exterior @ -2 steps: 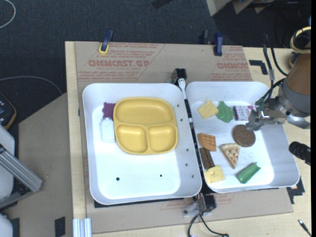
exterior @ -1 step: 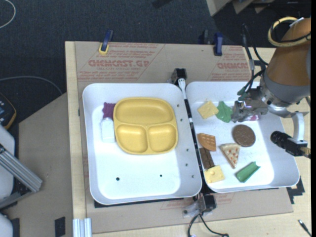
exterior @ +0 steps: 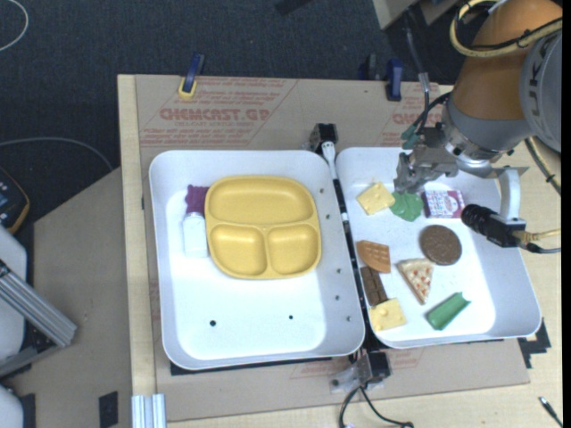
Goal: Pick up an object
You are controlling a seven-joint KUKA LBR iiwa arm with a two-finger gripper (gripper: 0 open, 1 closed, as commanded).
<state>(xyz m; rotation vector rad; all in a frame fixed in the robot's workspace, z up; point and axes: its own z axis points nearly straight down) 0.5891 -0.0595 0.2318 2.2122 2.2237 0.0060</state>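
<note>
A small, flat, leaf-green piece (exterior: 408,208) lies directly under the gripper (exterior: 409,184), its upper edge hidden by the tool, flanked by a pale yellow wedge (exterior: 376,198) at the gripper's view-left and a purple-and-white packet (exterior: 442,204) at its view-right.

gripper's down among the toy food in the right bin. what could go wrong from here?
1. The gripper is right above the green piece, with the yellow wedge and the purple packet close on either side. It may shove or snag a neighbour instead.
2. The green piece looks small and low, so a grasp could well slip off and come up with nothing.
</note>
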